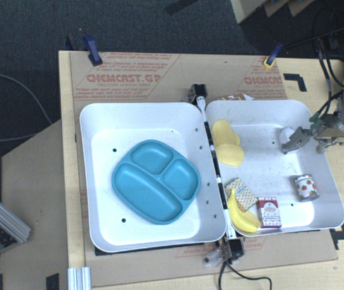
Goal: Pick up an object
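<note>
The gripper (302, 139) hung over the upper right part of the right bin (262, 116), reaching in from the right edge. Whether it was released or clenched could not be told from this slant; nothing showed in its grasp.

The nearest thing to pick was a small can (305, 186), lying on the bin floor below the gripper in the view, toward the bin's near right corner and a little apart from everything else. It looked short and stubby, so its long axis was hard to read; it seemed to lie on its side, tilted slightly. A move to it would likely run straight toward the near edge, with bare bin floor between.

Further left along the near wall lay a red box (269, 212), just beside a banana (242, 214), whose curve ran roughly along the divider between the bins. A checkered packet (242, 191) sat touching the banana's upper end. Up against the divider, two yellow lumps (227, 142) rested together, well left of the gripper.

The left bin (99, 125) held a blue tray (154, 180) with three compartments, far from the arm. Both bins sat on a brown surface (130, 77).

The can's closeness to the right wall was the likeliest hindrance, leaving little room on that side.
</note>
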Robot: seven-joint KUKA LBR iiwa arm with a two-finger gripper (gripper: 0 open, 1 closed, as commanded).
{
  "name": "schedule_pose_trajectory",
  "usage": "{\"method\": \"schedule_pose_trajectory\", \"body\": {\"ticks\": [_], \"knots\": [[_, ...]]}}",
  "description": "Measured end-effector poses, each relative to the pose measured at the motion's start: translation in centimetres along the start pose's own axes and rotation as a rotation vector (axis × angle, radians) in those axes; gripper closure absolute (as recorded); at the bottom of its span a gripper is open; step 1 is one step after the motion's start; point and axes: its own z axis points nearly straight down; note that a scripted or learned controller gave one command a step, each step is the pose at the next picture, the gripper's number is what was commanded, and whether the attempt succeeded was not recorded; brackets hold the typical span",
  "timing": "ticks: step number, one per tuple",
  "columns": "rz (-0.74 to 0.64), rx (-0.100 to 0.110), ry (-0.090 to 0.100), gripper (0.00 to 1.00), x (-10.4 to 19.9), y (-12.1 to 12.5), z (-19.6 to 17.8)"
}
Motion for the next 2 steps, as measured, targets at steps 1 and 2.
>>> {"method": "schedule_pose_trajectory", "body": {"ticks": [1,2], "knots": [[-0.001,0.003,0.004,0.00,-3.8,-3.4,12.5],[0.001,-0.001,0.001,1.00,-3.9,-3.3,11.5]]}}
